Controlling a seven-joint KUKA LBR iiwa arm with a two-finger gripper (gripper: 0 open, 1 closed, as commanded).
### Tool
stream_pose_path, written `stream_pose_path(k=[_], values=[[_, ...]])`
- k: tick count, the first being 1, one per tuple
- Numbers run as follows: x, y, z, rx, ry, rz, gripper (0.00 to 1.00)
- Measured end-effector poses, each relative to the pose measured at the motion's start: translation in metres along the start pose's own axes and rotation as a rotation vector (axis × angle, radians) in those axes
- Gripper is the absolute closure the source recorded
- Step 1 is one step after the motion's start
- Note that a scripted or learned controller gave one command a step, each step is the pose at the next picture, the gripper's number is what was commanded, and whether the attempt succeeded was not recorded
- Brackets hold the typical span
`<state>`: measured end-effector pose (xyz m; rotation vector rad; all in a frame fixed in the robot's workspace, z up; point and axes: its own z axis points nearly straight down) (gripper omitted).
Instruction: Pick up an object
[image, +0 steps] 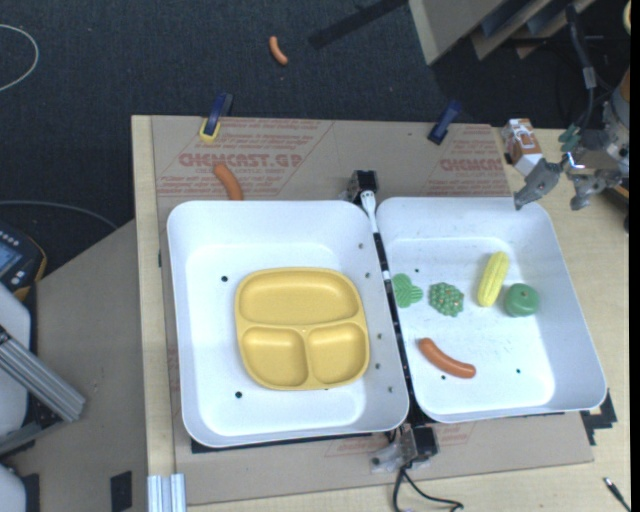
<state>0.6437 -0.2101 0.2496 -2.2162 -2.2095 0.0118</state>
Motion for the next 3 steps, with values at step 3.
stream_pose_path(k=[3], values=[[-0.003,-0.009,0.097,-0.008,-0.001,-0.003,0.0]])
